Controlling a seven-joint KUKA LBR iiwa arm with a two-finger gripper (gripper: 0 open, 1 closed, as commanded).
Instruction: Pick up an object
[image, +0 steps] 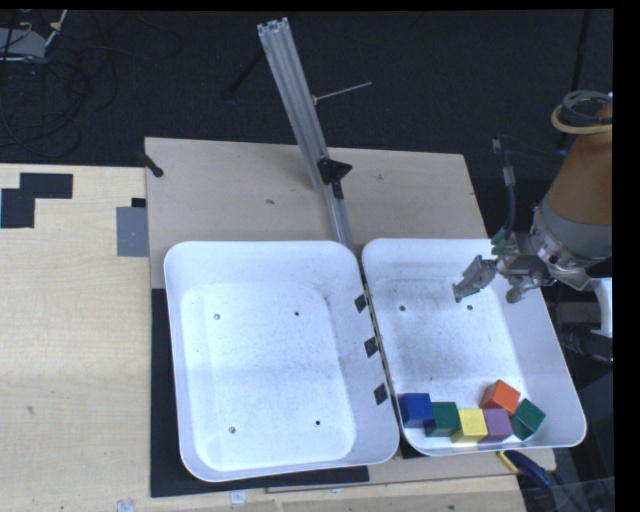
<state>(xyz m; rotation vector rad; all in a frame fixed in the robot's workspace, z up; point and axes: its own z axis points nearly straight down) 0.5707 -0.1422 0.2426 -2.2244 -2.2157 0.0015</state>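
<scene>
Camera view, looking down at a slant on the worktop (250, 190).

Item 1. Left bin (200, 270): shallow, white, with a few small dark dots on its floor.

Item 2. Right bin (440, 340): shallow, white, just beside the left bin. All blocks lie bunched along its near wall, toward the near right corner.

Item 3. Blocks, touching or nearly touching one another: blue block (415, 408) at the left end; dark green block (441, 418) next to it; yellow block (470, 424); purple block (497, 421); orange block (503, 396) behind the purple one; green block (528, 416) at the right end, against the bin wall.

Item 4. Hand (493, 281): over the far right part of the right bin, well apart from the blocks. Two fingers stand spread apart with nothing between them.

Item 5. Arm (580, 200): grey, orange band above the wrist.

Handling, by judgement: the blocks look small, rigid and light, probably wood or plastic, not fragile, with flat faces that suit a two-finger pinch. The tight packing is the difficulty, leaving little room for the fingers. The blue block, with its left face free, and the orange block, somewhat proud of the row, look the easiest; take either across two opposite flat faces, descending vertically.
</scene>
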